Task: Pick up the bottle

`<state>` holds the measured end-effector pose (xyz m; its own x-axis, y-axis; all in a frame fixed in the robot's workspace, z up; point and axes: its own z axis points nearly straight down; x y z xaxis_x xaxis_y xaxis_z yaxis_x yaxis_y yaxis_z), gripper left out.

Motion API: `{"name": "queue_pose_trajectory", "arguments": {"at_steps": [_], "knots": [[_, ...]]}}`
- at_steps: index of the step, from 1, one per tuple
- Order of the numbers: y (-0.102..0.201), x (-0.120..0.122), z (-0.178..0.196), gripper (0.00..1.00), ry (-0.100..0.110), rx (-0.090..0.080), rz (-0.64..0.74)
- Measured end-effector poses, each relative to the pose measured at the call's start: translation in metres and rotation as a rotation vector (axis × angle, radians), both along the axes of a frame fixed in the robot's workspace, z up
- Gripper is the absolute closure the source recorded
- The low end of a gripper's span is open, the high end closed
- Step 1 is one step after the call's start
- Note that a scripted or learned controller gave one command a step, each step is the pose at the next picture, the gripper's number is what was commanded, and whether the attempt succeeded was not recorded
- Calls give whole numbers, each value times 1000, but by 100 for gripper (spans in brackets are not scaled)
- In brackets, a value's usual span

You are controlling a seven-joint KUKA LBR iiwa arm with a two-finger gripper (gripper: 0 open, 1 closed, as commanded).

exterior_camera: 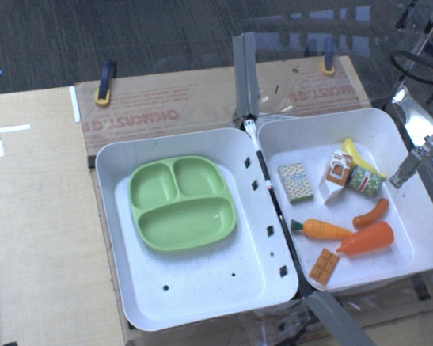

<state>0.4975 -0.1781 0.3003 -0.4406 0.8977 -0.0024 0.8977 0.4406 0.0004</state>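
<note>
The hand sits at the right bin's edge; its grip cannot be told. The orange bottle lies below-left of it.

Lab: clamped cardboard, white bins

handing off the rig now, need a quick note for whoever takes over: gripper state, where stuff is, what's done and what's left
Gripper: at the right bin's right edge, over the rim, holding nothing that I can see; finger state unclear.
Bottle: orange, lying on its side near the front of the right bin, beside the carrot and sausage.
Left bin: holds a green divided plate.
Done: nothing yet; the bottle is untouched.
Left: move over the bottle, grasp it, lift it.
</note>
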Motion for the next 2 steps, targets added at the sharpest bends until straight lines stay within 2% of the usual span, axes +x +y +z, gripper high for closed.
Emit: {"name": "queue_pose_trajectory", "arguments": {"at_steps": [1,2], "knots": [[-22,10,-45,0,3,2,-109],[59,49,-159,0,4,2,-234]]}}
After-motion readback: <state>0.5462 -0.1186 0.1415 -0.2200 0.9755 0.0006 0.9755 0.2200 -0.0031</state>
